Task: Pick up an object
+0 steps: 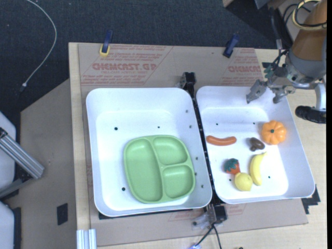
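Note:
The right bin (228,106) holds several toy foods. An orange pumpkin (273,132) sits near its right wall, with a small brown piece (256,144) just left of it. A red sausage (221,140) lies near the bin's left side. Lower down are a yellow banana (257,168), a yellow lemon (243,181) and a red and green piece (232,165). My gripper (266,94) hangs open over the bin's far right corner, above and behind the pumpkin, with nothing between its fingers.
The left bin (104,118) holds a green three-compartment plate (158,167). Blue clamps (231,45) hold the cardboard base at the back. A black clip (188,79) sits between the bins at the far edge.

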Robot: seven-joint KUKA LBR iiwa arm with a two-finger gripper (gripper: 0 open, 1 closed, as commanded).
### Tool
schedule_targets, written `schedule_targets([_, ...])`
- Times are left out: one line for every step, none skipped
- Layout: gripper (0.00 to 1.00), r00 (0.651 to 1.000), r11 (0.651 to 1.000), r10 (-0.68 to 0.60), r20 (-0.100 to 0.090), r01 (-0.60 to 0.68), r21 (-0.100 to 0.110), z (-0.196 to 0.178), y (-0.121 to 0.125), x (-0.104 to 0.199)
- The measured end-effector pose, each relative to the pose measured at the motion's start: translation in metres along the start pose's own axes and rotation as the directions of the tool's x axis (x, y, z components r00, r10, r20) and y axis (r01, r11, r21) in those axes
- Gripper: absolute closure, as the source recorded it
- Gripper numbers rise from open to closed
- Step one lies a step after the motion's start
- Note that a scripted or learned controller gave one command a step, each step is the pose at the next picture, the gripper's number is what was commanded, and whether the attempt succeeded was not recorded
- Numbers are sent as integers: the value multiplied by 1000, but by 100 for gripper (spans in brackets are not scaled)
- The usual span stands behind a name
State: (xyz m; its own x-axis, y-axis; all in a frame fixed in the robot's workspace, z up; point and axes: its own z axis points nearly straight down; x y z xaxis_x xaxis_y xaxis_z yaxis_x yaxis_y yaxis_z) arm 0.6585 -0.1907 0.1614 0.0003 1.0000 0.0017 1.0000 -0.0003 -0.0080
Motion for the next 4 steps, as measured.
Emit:
schedule_targets([0, 1000, 1000, -1, 0, 1, -1, 46, -1, 7])
schedule_targets([100, 1000, 1000, -2, 3, 2, -11, 31, 2, 7])
schedule_targets([100, 1000, 1000, -2, 4, 2, -15, -26, -3, 15])
schedule_targets([100, 1000, 1000, -2, 5, 2, -17, -81, -2, 15])
